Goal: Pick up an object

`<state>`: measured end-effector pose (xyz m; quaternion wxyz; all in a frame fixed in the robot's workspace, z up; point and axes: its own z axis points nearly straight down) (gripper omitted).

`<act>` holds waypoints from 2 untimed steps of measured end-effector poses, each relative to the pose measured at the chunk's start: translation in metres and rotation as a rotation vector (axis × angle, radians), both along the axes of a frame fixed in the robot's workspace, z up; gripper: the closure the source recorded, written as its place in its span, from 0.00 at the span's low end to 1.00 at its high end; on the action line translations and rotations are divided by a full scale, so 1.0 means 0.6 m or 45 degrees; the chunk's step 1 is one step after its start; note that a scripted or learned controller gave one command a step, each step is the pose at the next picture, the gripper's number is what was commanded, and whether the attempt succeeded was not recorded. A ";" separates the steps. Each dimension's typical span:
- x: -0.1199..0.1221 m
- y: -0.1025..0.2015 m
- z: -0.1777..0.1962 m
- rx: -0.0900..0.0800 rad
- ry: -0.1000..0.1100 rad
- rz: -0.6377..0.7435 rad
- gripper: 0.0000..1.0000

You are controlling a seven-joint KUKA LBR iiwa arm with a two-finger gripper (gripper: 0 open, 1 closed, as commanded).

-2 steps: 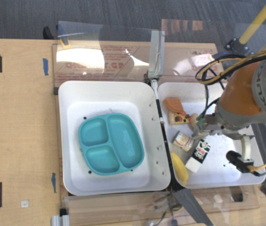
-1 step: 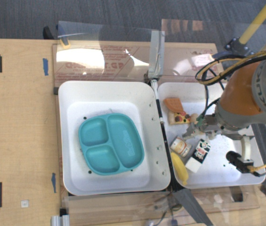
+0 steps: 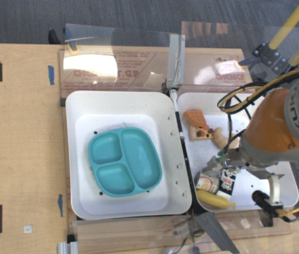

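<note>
Nearest to us, at the bottom lip of the right bin (image 3: 292, 194), lies a yellow banana (image 3: 214, 199), and just beside it a small round-topped jar (image 3: 206, 184) and a black-and-white carton (image 3: 227, 181), the three packed close together. Directly over them we see the end effector (image 3: 219, 164), low in the bin and just above the carton and jar. We cannot tell how far its grip is spread, since the grey wrist and orange band of the arm (image 3: 271, 131) cover most of it, and we see nothing clearly caught in it.

We judge the pick as not yet done: every item looks settled on the bin floor, and the lift remains. The carton or the jar seems the likely target, being closest beneath the tool, though we cannot say which. The carton looks boxy and flat-sided; the jar is rounded with a printed label.

Further back in the same bin we see a pizza slice toy (image 3: 199, 133), a pale peg-like piece (image 3: 220, 137) touching its right edge, and an orange wedge (image 3: 195, 117) behind them.

To the side, the left bin (image 3: 80, 115) holds a teal divided plate (image 3: 125, 161). Beyond both bins stand clear plastic panels (image 3: 112, 62) on the bench (image 3: 17, 142).
</note>
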<state>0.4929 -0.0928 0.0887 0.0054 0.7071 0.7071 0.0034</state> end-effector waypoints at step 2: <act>0.003 -0.002 0.018 -0.004 -0.007 -0.002 0.00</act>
